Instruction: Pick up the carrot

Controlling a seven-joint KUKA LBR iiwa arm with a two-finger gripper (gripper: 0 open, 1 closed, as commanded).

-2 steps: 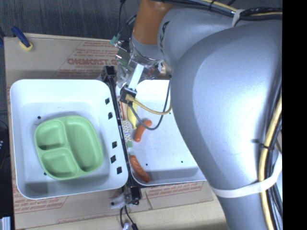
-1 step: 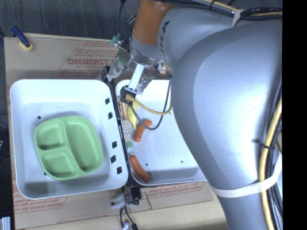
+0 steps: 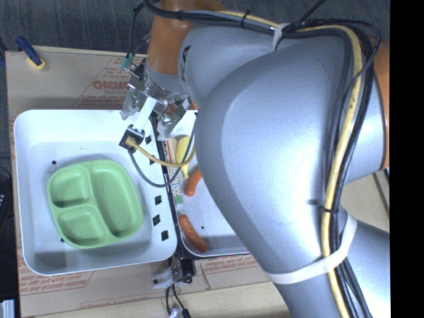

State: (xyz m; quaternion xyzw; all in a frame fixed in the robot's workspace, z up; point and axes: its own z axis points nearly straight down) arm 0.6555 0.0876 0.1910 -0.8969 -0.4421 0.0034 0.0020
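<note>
An orange carrot [image 3: 192, 183] peeks out from under the arm at the left edge of the right bin [image 3: 218, 247], next to the wall between the bins. My gripper [image 3: 151, 108] hangs over the back of that wall, above and behind the carrot, clearly apart from it. A small black-and-white part with a yellow cable dangles just below the gripper. The grey arm hides most of the right bin.
A green divided plate [image 3: 95, 203] lies in the left bin [image 3: 26, 177]. A yellow item [image 3: 180, 150] sits just behind the carrot, and a reddish-orange sausage-like piece [image 3: 192, 234] lies near the right bin's front. A blue and yellow tool [image 3: 30, 53] rests on the bench at the far left.
</note>
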